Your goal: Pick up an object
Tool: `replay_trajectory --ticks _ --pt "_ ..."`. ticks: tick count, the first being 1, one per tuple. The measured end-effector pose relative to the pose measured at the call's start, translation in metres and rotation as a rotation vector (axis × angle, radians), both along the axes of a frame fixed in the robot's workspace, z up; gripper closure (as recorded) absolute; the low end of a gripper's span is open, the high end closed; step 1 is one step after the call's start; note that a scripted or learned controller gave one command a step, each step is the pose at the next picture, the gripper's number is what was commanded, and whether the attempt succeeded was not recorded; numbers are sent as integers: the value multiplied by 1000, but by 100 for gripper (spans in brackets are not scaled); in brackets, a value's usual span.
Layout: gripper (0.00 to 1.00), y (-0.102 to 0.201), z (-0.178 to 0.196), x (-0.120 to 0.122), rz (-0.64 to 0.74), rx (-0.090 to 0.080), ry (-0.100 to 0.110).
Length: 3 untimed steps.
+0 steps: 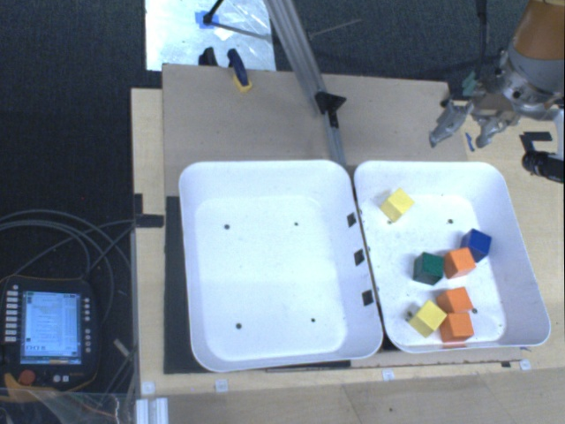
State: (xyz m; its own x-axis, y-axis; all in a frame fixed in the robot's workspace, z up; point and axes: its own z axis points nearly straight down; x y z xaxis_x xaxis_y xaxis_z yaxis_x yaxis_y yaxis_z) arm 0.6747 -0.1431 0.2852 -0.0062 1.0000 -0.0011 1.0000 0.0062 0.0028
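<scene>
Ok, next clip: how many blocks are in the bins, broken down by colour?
All blocks lie in the right bin.
Yellow: 2, one near the top and one low down
Orange: 3, at and
Green: 1
Blue: 1
Total: 7

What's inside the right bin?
The right bin holds seven blocks: two yellow, three orange, one green, one blue. Anything beneath them is covered.
</scene>
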Motion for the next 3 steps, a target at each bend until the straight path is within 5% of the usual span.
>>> replay_trajectory --ticks 1,3 --pt "0 0 0 0 0 -1 1" --pt "0 -1 -105 0 -4 0 5"
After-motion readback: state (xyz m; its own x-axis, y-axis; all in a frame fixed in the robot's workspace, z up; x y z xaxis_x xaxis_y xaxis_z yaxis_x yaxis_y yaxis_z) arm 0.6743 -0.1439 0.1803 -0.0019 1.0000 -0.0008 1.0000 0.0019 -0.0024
